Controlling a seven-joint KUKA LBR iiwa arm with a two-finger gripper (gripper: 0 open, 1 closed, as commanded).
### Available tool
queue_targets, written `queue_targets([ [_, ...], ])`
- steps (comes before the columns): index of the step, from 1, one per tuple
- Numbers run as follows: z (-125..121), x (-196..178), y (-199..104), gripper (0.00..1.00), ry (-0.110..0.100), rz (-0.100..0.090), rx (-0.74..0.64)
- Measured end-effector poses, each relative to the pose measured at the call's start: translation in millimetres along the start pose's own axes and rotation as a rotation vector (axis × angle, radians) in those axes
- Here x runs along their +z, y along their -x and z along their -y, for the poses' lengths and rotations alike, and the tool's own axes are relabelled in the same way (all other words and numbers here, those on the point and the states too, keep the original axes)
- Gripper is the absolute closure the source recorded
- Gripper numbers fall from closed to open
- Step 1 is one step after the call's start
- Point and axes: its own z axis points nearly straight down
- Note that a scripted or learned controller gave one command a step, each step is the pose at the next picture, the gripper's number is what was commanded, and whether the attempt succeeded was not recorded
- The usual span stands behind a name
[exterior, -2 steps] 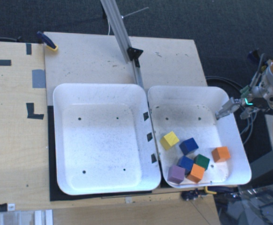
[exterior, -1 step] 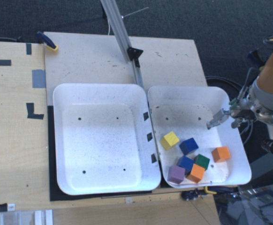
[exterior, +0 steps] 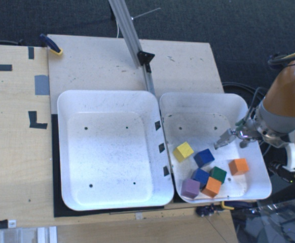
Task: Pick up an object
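The blocks lay in the right bin [exterior: 198,103], all bunched in its near half. A yellow block [exterior: 184,150] sat the farthest left, close to the wall shared with the other bin. Just beside it was a blue block [exterior: 204,157]. Lower down, a second blue block [exterior: 201,176], a green block [exterior: 218,174], an orange block [exterior: 213,187] and a purple block [exterior: 190,188] were packed tight, touching one another. The purple one sat right by the bin's front rim. Another orange block [exterior: 238,166] stood apart on the right, with bare white floor all around it.

My pincer [exterior: 223,141] hung over the right side of that bin, above and to the right of the blue block by the yellow one. I could not tell if my fingers were apart or together, because they looked small and blurry. I saw no block between them.

The far half of the right bin had lots of open room. My arm [exterior: 282,103] reached in over the bin's right rim.

The left bin [exterior: 66,151] was wide and white. A grey pole [exterior: 127,27] slanted down toward the spot where the two bins met.
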Motion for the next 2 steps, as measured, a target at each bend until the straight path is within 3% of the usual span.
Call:
queue_targets([
  [1,-5,62,-4,0.0,0.001,0.001,-0.001],
  [2,-6,49,-4,1.0,0.005,0.0,-0.002],
])
